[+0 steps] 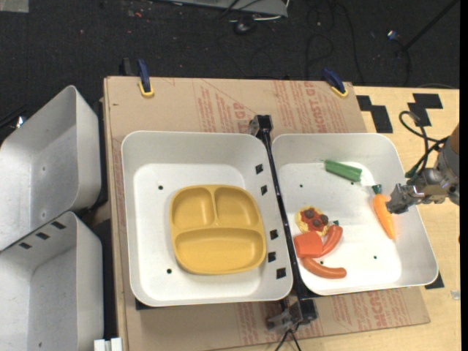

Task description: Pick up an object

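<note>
Arm enters at the right edge of the frame, mid-height. Gripper (401, 198) sits over the right wall of the right bin (365, 146), tip just at the top end of the toy carrot (385, 216). Whether it's open or closed: cannot tell, too small and dark here.

Likely target is the carrot, judging by closeness. It lies on the bin's right slope, long axis running top to bottom of the frame with a slight lean, green stub at the upper end next to the gripper. Gripper looks touching or nearly touching that upper end; nothing is seen held.

To do the step well: shift toward the lower part of the frame so the grasp centres on the carrot's thick middle, not the stub. Close across the narrow width, i.e. left-right in frame. The sloped wall is the risk: the carrot may roll or slide down toward the bin floor when nudged, so come straight down and watch clearance on the rim.

Other items, all left of the gripper in the right bin: green cylinder piece (343, 170) upper middle, well apart; toy pizza slice (311, 218), orange wedge (308, 244) and two sausages (325, 270) clustered lower left. Left bin (146, 196) holds a yellow divided plate (217, 229).
</note>
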Controlling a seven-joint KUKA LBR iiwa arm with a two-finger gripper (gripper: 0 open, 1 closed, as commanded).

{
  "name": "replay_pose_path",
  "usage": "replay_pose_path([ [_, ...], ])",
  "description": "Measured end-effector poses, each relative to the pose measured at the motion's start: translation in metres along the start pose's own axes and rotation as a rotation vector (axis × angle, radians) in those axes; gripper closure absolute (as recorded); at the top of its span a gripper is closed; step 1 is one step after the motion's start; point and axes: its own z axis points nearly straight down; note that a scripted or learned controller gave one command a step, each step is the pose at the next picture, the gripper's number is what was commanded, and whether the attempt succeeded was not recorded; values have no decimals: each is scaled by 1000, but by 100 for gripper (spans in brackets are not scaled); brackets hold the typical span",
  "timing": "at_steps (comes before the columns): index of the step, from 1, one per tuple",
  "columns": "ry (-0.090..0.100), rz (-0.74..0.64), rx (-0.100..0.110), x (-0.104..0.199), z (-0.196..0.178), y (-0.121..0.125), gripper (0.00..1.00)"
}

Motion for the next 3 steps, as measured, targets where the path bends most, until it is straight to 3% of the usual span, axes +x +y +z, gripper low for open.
replay_pose_path([
  [2, 6, -4, 8, 98, -11, -20, 100],
  [3, 6, -5, 8, 152, -2, -16, 100],
])
